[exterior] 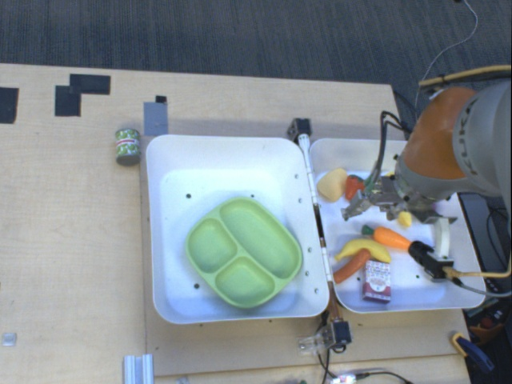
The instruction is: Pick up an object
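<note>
Your tabletop (72,238) is pale wood, with dark grey carpet (240,18) beyond its far edge and a few black patches of tape (80,93) at its far left corner. A small green-and-white can (127,146) lies on its side just beside the left bin (168,214). That bin holds a green divided plate (243,251), sitting flat toward its near right part.

In the right bin (352,298) you have a cluster of toy foods: a pale yellow piece (331,184) near the dividing wall with a small red-orange piece (353,187) touching it, an orange carrot (391,238), a yellow banana (364,251) just below it, a red-brown sausage shape (350,268) under the banana, and a small red-and-white carton (378,282) near the bin's front edge.

The arm (460,138) comes in from the right, its orange band above the wrist. The gripper (376,201) hangs low over the right bin, near the red-orange piece and above the carrot. You cannot tell from this angle how far apart it stands, and nothing is visibly held in it.
</note>
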